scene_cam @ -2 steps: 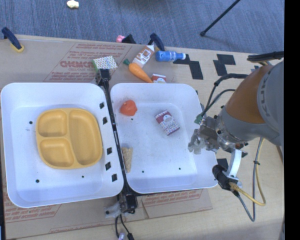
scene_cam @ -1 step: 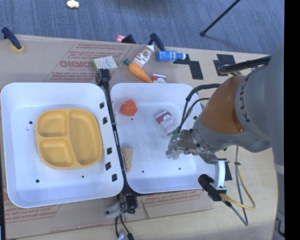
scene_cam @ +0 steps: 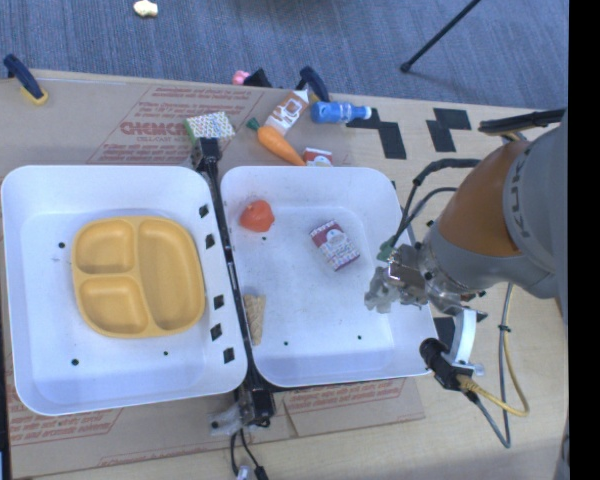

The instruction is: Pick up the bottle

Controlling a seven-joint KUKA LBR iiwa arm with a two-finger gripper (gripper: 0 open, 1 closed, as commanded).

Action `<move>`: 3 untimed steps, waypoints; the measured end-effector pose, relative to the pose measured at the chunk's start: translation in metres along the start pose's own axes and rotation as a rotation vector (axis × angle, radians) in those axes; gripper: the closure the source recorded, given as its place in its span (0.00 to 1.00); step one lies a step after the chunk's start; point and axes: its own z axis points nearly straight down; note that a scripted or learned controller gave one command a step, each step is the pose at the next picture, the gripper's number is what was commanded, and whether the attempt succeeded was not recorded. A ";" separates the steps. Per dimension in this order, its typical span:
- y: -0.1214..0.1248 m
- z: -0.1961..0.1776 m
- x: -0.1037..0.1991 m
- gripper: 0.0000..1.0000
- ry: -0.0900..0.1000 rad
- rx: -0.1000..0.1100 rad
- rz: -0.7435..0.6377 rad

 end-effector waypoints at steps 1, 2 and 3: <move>0.001 0.043 -0.004 1.00 0.001 0.002 -0.011; -0.008 0.021 0.025 1.00 0.001 0.000 0.222; -0.003 0.043 0.007 1.00 0.002 0.004 0.392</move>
